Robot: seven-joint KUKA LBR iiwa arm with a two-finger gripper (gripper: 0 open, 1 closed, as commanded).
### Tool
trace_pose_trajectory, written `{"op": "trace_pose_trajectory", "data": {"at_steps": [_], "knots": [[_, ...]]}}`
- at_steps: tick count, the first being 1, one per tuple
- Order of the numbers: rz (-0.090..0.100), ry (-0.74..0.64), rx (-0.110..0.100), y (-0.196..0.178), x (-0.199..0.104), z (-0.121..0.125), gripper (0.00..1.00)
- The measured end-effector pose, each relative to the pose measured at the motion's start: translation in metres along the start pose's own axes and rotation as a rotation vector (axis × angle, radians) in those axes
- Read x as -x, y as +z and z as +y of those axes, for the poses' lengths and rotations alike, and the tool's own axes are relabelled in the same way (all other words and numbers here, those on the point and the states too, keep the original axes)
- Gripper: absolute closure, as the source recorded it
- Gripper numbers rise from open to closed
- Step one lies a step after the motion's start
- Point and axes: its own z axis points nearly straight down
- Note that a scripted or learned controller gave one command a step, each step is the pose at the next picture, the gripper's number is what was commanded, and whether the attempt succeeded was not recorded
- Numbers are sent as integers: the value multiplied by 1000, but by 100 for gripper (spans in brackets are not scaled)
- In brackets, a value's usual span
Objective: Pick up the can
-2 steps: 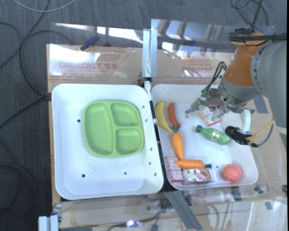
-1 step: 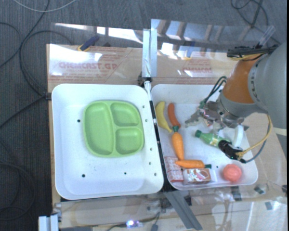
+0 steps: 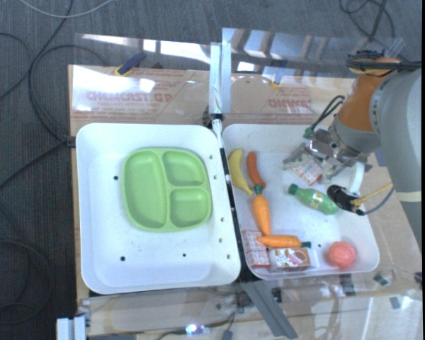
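A pale, silvery thing with reddish print, apparently the can, lies in the upper part of the right bin. My gripper hangs directly over its upper right side and hides part of it. Whether the gripper touches it I cannot tell. The grey arm with its orange band reaches in from the right edge.
The right bin also holds a banana, a sausage, two carrots, a green bottle just below the gripper, a red ball and a small carton. A green divided plate sits in the left bin.
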Motion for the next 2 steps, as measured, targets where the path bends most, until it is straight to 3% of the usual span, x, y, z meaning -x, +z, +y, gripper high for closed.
{"op": "trace_pose_trajectory", "data": {"at_steps": [1, 2], "knots": [[16, 385, 7, -4, 22, -46, 0], [-12, 546, -8, 2, -16, 21, 0]]}}
